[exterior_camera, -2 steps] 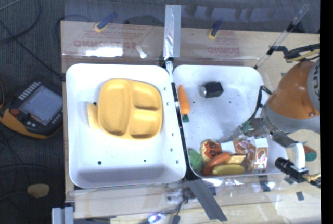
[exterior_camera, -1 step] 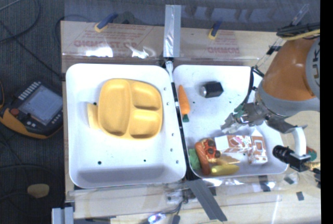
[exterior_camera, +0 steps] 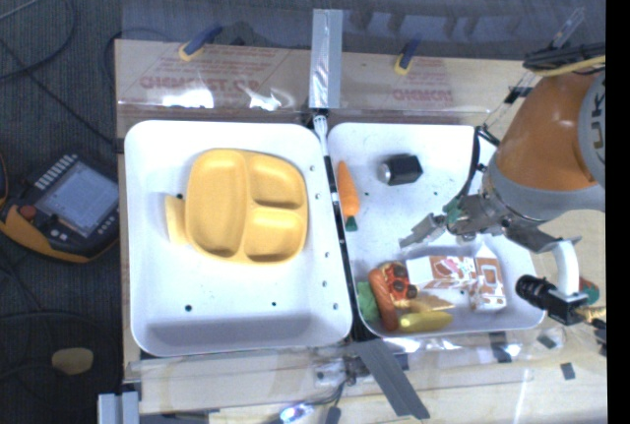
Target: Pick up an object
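Start at your gripper [exterior_camera: 429, 229]: it hangs low over the right bin [exterior_camera: 366, 145], near the middle of that bin's right half, with the arm [exterior_camera: 551, 151] coming in from the right and its orange band bulking over the bin's right rim. Two thin grey fingers [exterior_camera: 417, 233] point leftward over bare white floor. You can see a small gap between them, so they stand slightly parted, and nothing sits in that gap (the tips look to be just above the floor, though contact is hard to judge from this angle).

Just below the fingers, along the bin's near wall, lies a cluster of things. A white carton with red print [exterior_camera: 455, 276] lies flat, closest to the gripper. To its left sits a red-and-orange toy [exterior_camera: 392, 286], touching a yellow banana-like piece [exterior_camera: 425, 320] below it, and a bit of green [exterior_camera: 365, 298] shows at the far left of the pile.

Up and to the left of the fingers, well apart from them, a small dark block [exterior_camera: 402, 168] rests alone on the floor. An orange carrot [exterior_camera: 347, 195] lies along the bin's left wall, pointing toward the far end.

In the left bin [exterior_camera: 148, 304] you have a yellow divided tray [exterior_camera: 244, 204] turned face down near the middle, with a pale yellow piece [exterior_camera: 174, 219] peeking out at its left edge.

Off the bench to the left, a handheld pendant [exterior_camera: 67, 206] lies on the dark carpet.
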`<state>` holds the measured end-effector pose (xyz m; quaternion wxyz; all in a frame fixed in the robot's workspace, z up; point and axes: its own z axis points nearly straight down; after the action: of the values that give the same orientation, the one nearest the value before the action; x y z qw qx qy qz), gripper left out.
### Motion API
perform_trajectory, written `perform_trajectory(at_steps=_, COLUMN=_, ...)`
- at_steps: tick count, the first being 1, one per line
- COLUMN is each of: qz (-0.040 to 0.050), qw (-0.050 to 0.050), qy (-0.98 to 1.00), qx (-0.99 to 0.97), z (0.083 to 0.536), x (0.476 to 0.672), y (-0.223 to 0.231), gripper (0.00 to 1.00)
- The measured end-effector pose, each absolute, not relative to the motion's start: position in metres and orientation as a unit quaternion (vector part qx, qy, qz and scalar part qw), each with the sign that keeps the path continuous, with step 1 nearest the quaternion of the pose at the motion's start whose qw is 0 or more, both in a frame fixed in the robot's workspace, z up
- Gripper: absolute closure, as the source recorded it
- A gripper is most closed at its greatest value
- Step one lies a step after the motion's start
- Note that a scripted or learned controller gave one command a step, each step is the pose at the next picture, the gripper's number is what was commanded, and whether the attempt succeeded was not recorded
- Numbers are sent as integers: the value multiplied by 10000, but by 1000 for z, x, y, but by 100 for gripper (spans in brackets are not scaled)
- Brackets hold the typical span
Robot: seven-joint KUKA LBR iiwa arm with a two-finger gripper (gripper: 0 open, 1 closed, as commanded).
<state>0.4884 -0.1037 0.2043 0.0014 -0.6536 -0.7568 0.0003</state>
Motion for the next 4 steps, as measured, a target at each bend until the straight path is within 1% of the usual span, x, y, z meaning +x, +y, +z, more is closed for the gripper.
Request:
perform_trajectory(at_steps=1, qz=-4, qw=0, qy=-8010, qx=-5986, z=107, x=485, y=-134, gripper=0)
perform_trajectory(at_steps=2, qz=10, qw=1, qy=-8403, qx=-5421, z=111, x=493, y=-166, gripper=0)
perform_trajectory(at_steps=3, qz=-83, qw=-48, qy=-7453, qx=-6667, z=95, x=492, y=-188, gripper=0)
perform_trajectory(at_steps=4, qz=-122, qw=-96, qy=-7469, qx=-6647, z=108, x=497, y=-186, gripper=100)
